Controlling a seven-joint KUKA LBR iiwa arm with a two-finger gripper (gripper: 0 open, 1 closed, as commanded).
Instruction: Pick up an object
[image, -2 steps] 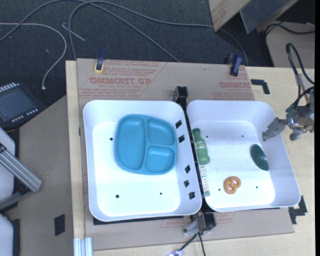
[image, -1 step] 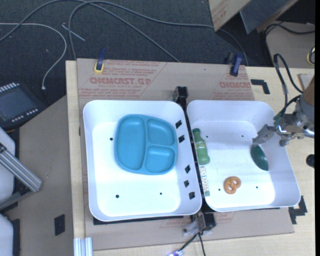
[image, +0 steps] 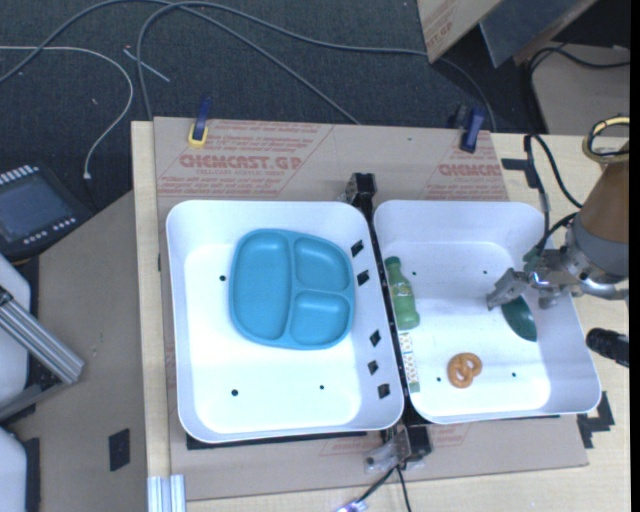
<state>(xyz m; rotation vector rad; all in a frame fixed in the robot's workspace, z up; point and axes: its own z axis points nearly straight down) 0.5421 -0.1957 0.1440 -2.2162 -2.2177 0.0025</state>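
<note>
White plastic makes up the two shallow bins, the left bin (image: 190, 330) and the right bin (image: 440, 225), set side by side on a sheet of printed brown cardboard (image: 290, 160) over a bench. Dark carpet with loose grey cables (image: 120, 70) lies beyond it, and two blue clamps (image: 201, 122) pin the cardboard's far edge.

Smooth and glossy, a blue divided plate (image: 292, 288) with three rounded compartments lies well to the left of the jaws, in the left bin. Nearer, still to their left, a green bottle (image: 403, 296) with a pale label lies on its side along the right bin's left wall. A small orange-brown pretzel (image: 463, 369) rests on the bin floor below and left of the jaws. A dark green, leaf-shaped object (image: 521, 319) sits just beneath them, on the floor near the right wall.

From the right, the grey arm carries the gripper (image: 523, 290) low over the right bin. Its jaws look spread, with the green object directly under the fingers; whether they touch it cannot be told, and nothing is seen pinched between them.
</note>
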